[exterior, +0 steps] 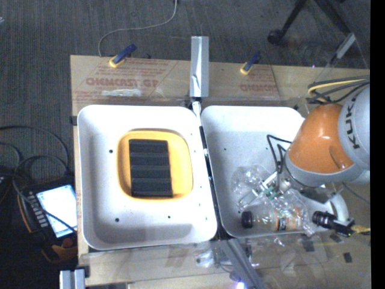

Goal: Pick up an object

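Bench (90,80): brown board, occupying the centre of the frame, carrying two shallow white bins side by side.

Left bin (96,173): held one yellow tray-like object (184,164) with a black ribbed insert (150,167), lying flat near the bin's middle.

Right bin (240,131): held a crumpled clear plastic bottle (274,218) with a dark cap, lying on its side at the bin's lower right, and a patch of crinkled clear plastic (248,180) just left of it.

Arm (322,146): grey with an orange band, entered from the right of the frame, poised over the right bin's lower right corner.

Tool (278,188): sat low among the clear plastic, beneath the orange band; whether spread or pressed together could not be told.

Two blue-and-yellow clamps (122,55) sat at the bench's upper edge.
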You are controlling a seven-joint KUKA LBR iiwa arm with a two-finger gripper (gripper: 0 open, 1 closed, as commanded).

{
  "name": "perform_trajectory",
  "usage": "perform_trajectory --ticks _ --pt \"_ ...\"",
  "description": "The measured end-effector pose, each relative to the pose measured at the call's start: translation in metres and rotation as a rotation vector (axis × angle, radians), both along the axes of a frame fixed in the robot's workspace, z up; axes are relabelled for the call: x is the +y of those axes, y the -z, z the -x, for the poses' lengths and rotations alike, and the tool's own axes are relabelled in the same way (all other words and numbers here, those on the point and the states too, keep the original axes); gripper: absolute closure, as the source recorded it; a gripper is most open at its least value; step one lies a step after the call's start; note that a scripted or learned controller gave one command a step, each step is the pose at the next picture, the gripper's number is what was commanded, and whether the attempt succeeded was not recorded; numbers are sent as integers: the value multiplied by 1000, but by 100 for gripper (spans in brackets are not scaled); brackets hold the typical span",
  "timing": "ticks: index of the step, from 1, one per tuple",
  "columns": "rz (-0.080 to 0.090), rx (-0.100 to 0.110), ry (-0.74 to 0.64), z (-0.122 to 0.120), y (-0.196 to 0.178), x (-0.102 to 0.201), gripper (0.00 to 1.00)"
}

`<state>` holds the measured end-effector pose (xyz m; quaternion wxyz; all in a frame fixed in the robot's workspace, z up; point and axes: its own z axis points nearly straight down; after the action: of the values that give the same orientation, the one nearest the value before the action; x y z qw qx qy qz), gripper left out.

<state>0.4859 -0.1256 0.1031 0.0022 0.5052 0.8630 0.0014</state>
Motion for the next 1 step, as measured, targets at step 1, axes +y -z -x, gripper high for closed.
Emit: perform_trajectory --ticks 1 --pt "1 -13 245 -69 11 -38 0"
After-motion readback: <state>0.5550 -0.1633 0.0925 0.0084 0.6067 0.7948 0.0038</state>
